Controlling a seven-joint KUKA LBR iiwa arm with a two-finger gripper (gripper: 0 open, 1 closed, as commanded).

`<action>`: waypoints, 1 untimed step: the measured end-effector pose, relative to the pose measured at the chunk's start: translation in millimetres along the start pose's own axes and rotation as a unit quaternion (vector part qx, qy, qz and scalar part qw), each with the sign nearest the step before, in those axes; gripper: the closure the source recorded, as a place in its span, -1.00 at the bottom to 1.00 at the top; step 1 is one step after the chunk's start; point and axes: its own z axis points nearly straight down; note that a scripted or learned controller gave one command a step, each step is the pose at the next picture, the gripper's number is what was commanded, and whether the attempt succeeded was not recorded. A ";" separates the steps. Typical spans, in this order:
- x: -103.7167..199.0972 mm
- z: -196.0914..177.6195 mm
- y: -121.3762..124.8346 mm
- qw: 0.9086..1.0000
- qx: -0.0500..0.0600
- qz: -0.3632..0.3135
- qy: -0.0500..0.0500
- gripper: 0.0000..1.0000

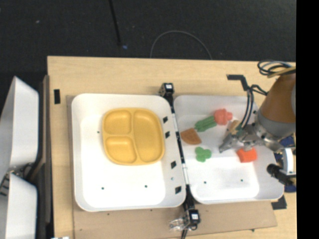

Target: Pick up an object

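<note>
The right bin (224, 190) holds several small toys. A long green piece (205, 124) lies next to a salmon-red piece (223, 116) near the back. A brown piece (191, 136) sits by the bin's left wall, with a small green piece (203, 154) just in front of it. An orange-red block (247, 155) rests close under the arm's wrist. My gripper (228, 137) hangs low over the middle of this bin, pointing left, between the salmon piece and the orange-red block. Its fingers are spread open with nothing between them.
The left bin (89, 183) carries a yellow divided plate (133, 136). A ridge with black clips (175, 148) separates the two bins. The grey arm with its cables (279, 108) covers the right bin's far right side.
</note>
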 end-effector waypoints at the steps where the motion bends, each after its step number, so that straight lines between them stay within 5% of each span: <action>1: -0.6 -14.5 1.4 1.000 -0.003 0.002 0.000 1.00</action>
